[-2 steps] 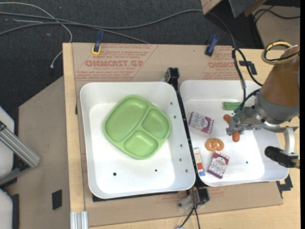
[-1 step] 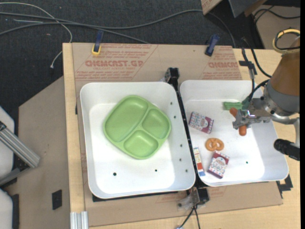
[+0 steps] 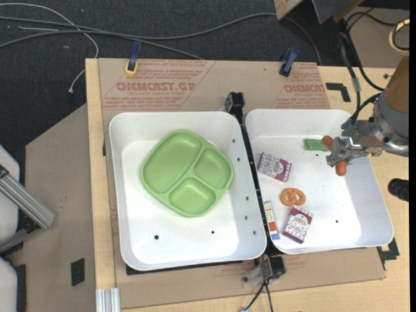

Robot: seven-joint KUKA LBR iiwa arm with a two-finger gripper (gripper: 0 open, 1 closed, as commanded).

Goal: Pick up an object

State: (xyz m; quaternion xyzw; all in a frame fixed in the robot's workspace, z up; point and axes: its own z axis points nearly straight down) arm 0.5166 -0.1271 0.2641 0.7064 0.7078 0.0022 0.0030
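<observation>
Gripper (image 3: 340,156): over the right bin (image 3: 364,236), at 2 o'clock of its floor.
Grip: cannot tell, too small to judge.
Nearest item: orange piece (image 3: 341,169) touching the tip; green piece (image 3: 316,144) at 9 o'clock.
Advice: centre over 1 item, descend straight.

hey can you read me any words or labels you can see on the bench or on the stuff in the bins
"CHEMCAST GP": red print on the cardboard sheet under the bins, repeated at the right, partly hidden.
The two small packets and the slim packet in the right bin: print too small to read.
The green tray: no text.
</observation>
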